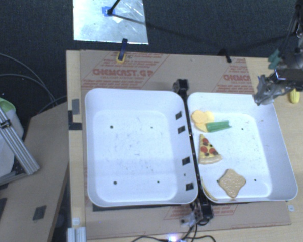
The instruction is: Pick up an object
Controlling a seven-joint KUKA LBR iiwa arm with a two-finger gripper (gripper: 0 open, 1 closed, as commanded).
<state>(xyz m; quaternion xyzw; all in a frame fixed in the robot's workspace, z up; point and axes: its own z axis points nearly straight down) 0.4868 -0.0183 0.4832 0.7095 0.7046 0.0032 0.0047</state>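
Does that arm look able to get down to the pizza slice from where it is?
Probably yes. The gripper hangs over the right bin's far corner, and the pizza slice lies flat with nothing on top of it or between them.

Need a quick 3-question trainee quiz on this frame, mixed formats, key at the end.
1. True or false: the pizza slice lies in the right bin.
2. Which item sits nearest the bench's front edge? A) green piece B) cracker C) yellow piece
3. Fill in: the gripper hovers over the right bin's ____ corner (near or far, as the camera sees it).

Key: 1 true. 2 B. 3 far; it is at the far right corner, apart from all four items, which lie along the bin's left side by the divider.
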